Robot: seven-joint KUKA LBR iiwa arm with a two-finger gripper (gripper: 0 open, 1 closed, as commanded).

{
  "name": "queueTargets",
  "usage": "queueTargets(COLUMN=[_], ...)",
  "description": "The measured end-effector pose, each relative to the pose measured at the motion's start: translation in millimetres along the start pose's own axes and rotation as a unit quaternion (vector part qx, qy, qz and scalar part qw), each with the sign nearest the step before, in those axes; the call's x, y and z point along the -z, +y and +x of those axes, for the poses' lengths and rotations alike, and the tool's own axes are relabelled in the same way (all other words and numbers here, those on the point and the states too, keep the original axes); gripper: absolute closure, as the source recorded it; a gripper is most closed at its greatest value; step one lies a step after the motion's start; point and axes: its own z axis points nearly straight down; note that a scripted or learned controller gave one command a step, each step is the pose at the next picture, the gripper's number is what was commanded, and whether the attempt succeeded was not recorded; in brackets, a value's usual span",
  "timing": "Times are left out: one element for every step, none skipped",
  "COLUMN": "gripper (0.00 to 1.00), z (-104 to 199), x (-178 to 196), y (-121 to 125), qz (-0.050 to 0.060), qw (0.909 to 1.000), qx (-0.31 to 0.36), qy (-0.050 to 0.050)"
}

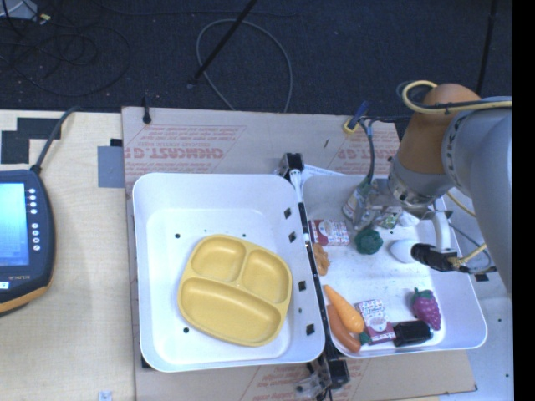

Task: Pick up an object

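**Arm reaching into the right bin beside a green object**

I am watching the arm (456,140) reaching in from the right and leaning over the far part of the right bin (468,328). Its gripper (368,211) is hanging just above a dark green round object (368,241); I cannot tell how that hand is set. Other pickable things are lying in the same bin: a carrot (344,307) near the front left, purple grapes (425,307) toward the right, a black block (411,332) at the front and a white piece (402,251) just beside the green object. A yellow divided tray (236,289) is sitting in the left bin (159,224).
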Motion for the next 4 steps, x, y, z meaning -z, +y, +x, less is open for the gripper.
queueTargets(gripper=[0.00,0.00,1.00,1.00], z=[-0.2,14.5,14.1,98.2], x=[-0.1,-8.5,1.3,94.1], y=[0.0,-45.6,-43.8,-80.8], qz=[0.000,-0.009,-0.007,-0.008], qw=[1.0000,1.0000,1.0000,1.0000], qx=[0.000,-0.003,-0.003,0.003], qy=[0.000,-0.004,-0.002,-0.002])
